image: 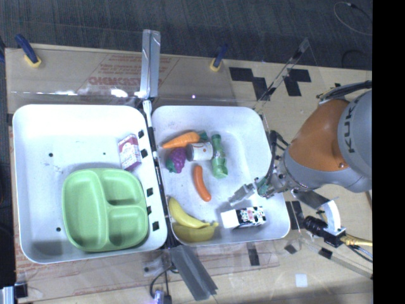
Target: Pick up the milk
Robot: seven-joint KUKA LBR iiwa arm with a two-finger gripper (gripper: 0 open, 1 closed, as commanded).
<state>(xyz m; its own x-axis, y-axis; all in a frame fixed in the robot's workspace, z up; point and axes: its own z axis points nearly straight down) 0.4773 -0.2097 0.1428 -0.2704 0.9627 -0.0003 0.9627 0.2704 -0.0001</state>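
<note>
Down at the near right corner of the right bin point(253, 116), the milk point(243, 216) lies on its side, a small white carton with black patches and a yellow end that touches the tip of the banana point(188, 223). Just above it hangs the pincer point(243, 195), reaching in from the right on the grey arm point(329, 151) with its orange band; its metal tip sits close over the carton, but whether it is released or clenched I cannot tell from where I stand, and nothing is visibly caught in it. Further up the same bin sit a carrot point(180, 140), a purple eggplant point(176, 161), a small white can point(201, 151) lying beside a green vegetable point(218, 157), and an orange sausage-shaped piece point(202, 182) a little nearer the middle. Across the divider, the left bin point(38, 132) holds a green divided plate point(105, 208) and a small red and white box point(129, 151) leaning near the bin's right wall. Both bins rest on the worktop point(76, 65), with blue clamps point(28, 49) along its far edge.
</note>
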